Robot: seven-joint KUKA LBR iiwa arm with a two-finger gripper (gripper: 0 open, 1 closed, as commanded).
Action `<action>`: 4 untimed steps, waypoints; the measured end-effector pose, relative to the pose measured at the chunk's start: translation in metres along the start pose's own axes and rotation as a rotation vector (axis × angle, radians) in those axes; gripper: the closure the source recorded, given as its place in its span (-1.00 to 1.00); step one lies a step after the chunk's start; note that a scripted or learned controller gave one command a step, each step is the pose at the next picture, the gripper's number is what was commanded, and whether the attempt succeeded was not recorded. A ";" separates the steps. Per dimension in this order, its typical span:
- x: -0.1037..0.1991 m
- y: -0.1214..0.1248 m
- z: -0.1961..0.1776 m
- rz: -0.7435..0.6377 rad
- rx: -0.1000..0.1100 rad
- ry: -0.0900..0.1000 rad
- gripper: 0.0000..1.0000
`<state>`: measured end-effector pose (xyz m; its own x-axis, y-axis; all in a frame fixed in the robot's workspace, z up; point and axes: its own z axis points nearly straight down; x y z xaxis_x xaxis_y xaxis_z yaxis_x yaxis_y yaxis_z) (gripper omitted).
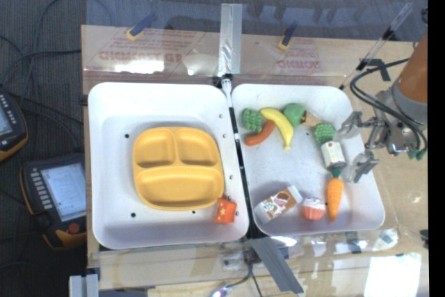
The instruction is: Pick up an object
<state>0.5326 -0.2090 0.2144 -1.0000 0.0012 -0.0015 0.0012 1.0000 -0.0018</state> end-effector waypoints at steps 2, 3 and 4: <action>0.023 -0.012 0.123 0.071 0.001 -0.014 -1.00; -0.028 0.073 0.123 0.013 0.000 -0.017 -1.00; -0.088 0.103 0.120 0.009 -0.001 -0.002 -1.00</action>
